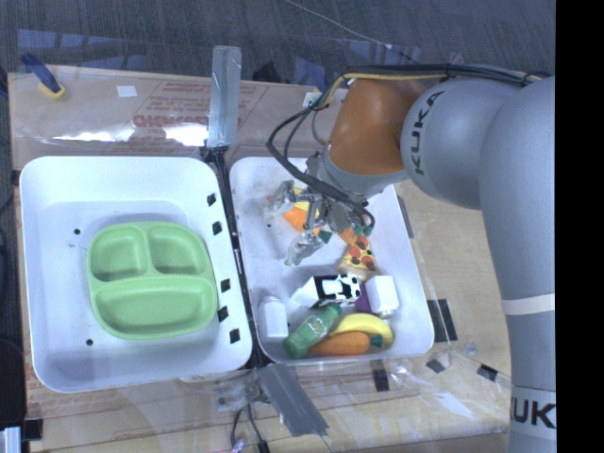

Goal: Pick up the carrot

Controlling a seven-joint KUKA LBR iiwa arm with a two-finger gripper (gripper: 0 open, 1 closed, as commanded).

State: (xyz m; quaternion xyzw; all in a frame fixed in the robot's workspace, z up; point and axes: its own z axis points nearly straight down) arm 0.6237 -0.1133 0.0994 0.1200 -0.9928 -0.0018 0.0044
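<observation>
The carrot (344, 344) is an orange, elongated piece lying along the front wall of the right bin (247, 253), just below a yellow banana (366, 326) and beside a green bottle (310, 331). My gripper (304, 226) is low in the back half of the same bin, under the orange wrist band, well behind the carrot and apart from it. A small orange piece (296, 217) lies right at the gripper, partly hidden by it; what it is I cannot make out.
Also in the right bin: a black-and-white cow toy (338, 289), a white block (383, 293), a pizza-slice toy (358, 253) and a small white bottle (274, 317). The left bin (38, 253) holds a green divided plate (151, 278).
</observation>
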